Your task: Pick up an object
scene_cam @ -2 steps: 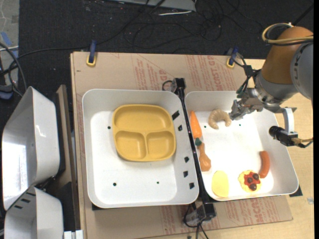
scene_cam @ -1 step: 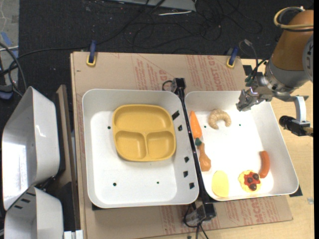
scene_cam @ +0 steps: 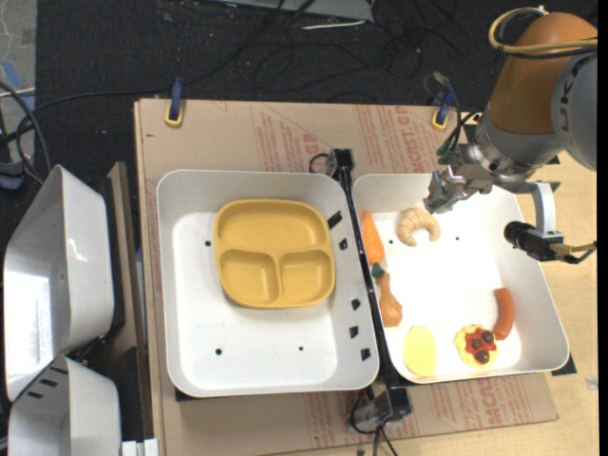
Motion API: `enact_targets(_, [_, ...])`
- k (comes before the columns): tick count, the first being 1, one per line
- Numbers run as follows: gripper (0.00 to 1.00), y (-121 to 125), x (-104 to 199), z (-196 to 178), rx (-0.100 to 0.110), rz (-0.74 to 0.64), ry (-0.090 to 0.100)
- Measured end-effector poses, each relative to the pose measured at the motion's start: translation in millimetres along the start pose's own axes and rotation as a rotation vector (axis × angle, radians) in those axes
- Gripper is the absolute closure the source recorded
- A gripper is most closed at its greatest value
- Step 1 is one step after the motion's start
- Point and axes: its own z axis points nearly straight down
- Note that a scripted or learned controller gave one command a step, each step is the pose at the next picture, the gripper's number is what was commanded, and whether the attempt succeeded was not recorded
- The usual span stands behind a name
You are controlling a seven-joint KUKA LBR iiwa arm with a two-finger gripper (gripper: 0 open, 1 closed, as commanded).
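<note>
Toy croissant sits in the right bin, with the gripper just above it.

The croissant point(scene_cam: 418, 225) lies near the top of the right bin point(scene_cam: 532, 283), and nothing is holding it. The gripper point(scene_cam: 443, 194) hangs right by the croissant's upper edge; I cannot tell how it is set. Down the left side of this bin lie a carrot point(scene_cam: 372, 240) and a chicken leg point(scene_cam: 388, 297), one below the other. Near the bottom are a yellow slice point(scene_cam: 420, 350), a little pizza point(scene_cam: 475, 344) and a sausage point(scene_cam: 503, 313). The left bin point(scene_cam: 190, 331) holds a yellow plate point(scene_cam: 275, 253) with three parts. Both bins rest on a brown worktop point(scene_cam: 256, 126).
</note>
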Motion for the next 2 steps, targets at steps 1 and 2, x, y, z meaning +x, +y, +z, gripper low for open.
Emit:
enact_targets(1, [1.00,-0.7,57.5,-1.0,0.001,-0.001,0.000])
enact_targets(2, [1.00,-8.4,113.4,5.7,0.002,-0.001,0.000])
